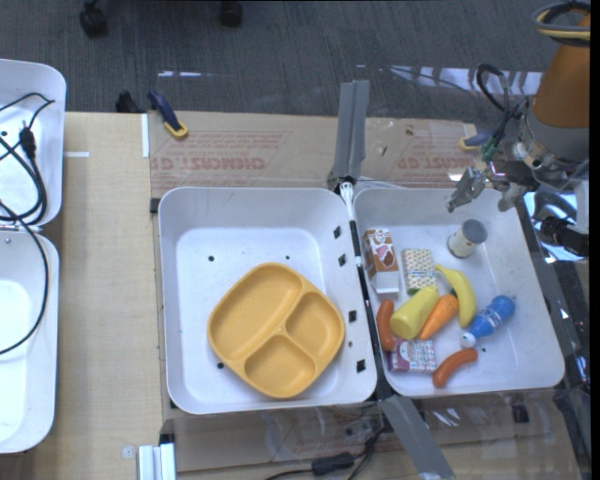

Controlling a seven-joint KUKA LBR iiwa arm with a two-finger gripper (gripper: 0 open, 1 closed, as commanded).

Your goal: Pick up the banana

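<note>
One gripper above right bin far edge, fingers spread, nothing between them; banana among items below.

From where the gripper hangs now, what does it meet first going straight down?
Probably the bare floor near the far rim of the right bin, well short of the banana. The gripper is high above it, so depth is uncertain.

You are looking down on a robotics lab. A wooden worktop carries two shallow white bins, divided by a grey metal bracket, on a sheet of printed cardboard. Loose black cables trail at the left. Grey office carpet and chair castors lie beyond.
</note>
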